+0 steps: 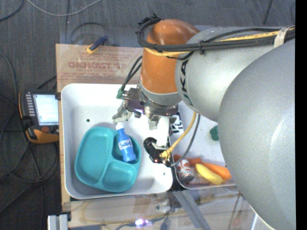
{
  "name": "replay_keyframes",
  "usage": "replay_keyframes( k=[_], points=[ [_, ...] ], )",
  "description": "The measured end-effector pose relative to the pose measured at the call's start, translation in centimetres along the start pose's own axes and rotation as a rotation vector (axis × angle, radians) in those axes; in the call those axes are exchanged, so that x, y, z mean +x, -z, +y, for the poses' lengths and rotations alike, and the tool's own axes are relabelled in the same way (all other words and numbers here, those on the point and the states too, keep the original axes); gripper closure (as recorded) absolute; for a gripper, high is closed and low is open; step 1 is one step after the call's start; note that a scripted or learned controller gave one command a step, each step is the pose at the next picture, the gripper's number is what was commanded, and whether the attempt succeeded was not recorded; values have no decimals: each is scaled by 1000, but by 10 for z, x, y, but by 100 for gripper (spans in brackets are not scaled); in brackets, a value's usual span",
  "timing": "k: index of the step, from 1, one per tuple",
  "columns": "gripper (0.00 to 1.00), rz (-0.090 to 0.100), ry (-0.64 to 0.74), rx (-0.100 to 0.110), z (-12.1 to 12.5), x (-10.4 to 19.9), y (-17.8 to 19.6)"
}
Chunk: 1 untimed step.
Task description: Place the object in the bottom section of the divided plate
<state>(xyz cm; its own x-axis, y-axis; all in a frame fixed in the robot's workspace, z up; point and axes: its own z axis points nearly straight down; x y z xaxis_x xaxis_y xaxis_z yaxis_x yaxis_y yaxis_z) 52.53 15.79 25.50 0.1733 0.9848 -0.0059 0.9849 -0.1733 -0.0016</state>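
From the overhead camera, the arm (240, 95) enters from the right and fills most of the upper right of the frame, its grey housing wide in the foreground and its orange band (165, 56) sitting directly above the wrist. The wrist points downward over the left bin (76, 97), near that bin's right-hand wall. The gripper (135, 120) hangs below the wrist with its two fingers spread apart, one finger (121, 114) angled toward the left and the other (154, 123) to its right; nothing sits between them, so the claw is released. A yellow cable (184, 131) and dark cabling loop down from the wrist toward the divider between the bins. The divided plate (98, 164), teal in colour, lies in the lower left part of the left bin. The object, a small blue bottle (124, 145) with a white cap, lies in the plate's upper right compartment, its cap end pointing up toward the left finger and just below it. The right bin (206, 183) holds a yellow item (208, 173), an orange item (221, 170) and a small can (184, 170). A handheld controller (38, 114) rests to the left of the bench.
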Motion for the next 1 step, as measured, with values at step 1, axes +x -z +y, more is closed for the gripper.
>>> replay_keyframes(
  k=[1],
  points=[
    [0,1,-142,5,-19,16,-98]
  ],
)
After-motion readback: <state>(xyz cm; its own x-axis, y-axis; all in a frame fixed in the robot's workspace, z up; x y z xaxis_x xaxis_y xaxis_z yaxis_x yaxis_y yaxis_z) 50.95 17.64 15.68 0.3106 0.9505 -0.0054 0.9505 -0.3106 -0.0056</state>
